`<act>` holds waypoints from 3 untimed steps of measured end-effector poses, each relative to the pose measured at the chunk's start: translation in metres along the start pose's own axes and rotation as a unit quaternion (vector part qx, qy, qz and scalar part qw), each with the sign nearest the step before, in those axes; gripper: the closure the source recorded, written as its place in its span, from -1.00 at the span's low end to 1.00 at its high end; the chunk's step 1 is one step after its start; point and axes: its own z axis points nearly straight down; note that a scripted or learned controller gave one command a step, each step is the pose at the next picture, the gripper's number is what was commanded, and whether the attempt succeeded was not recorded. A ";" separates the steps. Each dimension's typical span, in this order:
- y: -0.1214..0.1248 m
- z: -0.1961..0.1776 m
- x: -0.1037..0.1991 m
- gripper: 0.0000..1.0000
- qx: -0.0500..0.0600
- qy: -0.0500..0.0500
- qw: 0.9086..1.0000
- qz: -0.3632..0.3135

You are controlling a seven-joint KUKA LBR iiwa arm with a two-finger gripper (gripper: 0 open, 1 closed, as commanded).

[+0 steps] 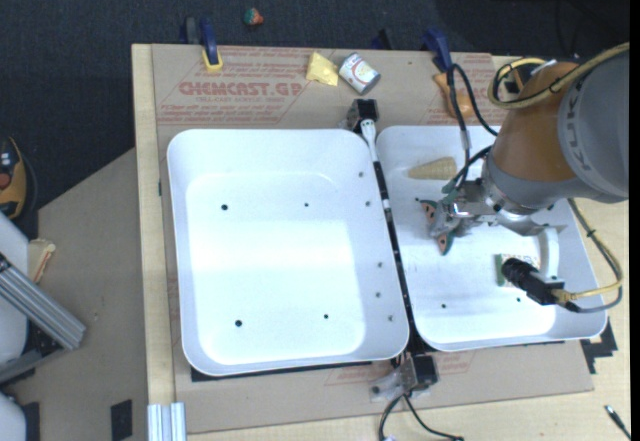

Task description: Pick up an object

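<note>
Beige wedge (432, 169) lies in right bin (480, 324) (gripper (443, 225) nearby).

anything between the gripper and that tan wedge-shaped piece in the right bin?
Nothing visible. The gripper hangs low in the right white bin; the tan wedge-shaped piece lies just beyond it, toward the bin's far wall, with only bare bin floor between them.
</note>
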 end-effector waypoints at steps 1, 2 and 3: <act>0.081 -0.099 0.068 1.00 -0.009 -0.003 1.000 0.000; 0.061 -0.093 0.025 1.00 0.000 -0.003 1.000 0.006; 0.081 -0.092 0.103 1.00 -0.004 -0.002 1.000 0.000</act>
